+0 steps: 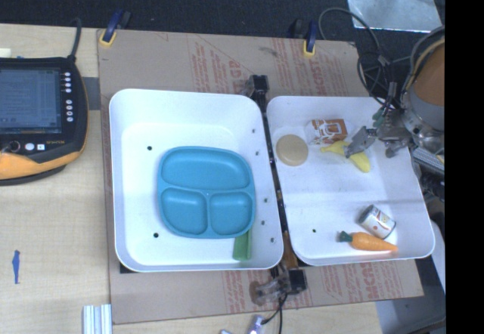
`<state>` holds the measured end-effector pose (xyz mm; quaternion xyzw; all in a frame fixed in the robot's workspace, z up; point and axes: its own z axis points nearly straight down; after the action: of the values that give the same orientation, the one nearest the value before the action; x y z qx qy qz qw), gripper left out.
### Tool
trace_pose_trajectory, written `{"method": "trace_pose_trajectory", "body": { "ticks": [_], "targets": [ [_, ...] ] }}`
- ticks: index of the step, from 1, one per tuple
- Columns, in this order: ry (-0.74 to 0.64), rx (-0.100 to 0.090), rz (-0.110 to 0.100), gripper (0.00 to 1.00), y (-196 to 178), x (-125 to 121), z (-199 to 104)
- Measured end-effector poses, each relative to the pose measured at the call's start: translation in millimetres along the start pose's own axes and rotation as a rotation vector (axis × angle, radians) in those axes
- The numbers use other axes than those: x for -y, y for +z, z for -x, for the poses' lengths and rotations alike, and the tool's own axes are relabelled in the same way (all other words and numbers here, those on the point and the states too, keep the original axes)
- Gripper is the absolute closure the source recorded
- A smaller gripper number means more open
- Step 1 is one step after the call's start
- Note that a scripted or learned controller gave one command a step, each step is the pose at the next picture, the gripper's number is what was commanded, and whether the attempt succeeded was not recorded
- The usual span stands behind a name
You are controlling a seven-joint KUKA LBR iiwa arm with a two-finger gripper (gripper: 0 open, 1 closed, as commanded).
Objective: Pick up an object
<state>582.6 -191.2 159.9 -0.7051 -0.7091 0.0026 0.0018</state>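
I see the right bin (393,196) as my landmark. At its near edge lies a carrot (368,242), a small can (377,221) just behind it. Farther back, the gripper (361,143) hangs over a yellow banana (354,156), fingers apart, holding nothing. A tan disc (292,149) and snack packet (327,130) lie alongside.

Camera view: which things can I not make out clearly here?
- Pincer: the arm's own body above hides much of it, so its opening is unclear.
- Yellow item: partly under the pincer; contact cannot be judged.
- Green item: partly under the blue divided plate.
- Small packet: print too small to read.
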Motion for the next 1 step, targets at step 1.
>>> {"method": "trace_pose_trajectory", "body": {
  "ticks": [1],
  "targets": [
    [-0.001, 0.0, -0.001, 1.0, -10.3, 0.1, 1.0]
  ]
}}
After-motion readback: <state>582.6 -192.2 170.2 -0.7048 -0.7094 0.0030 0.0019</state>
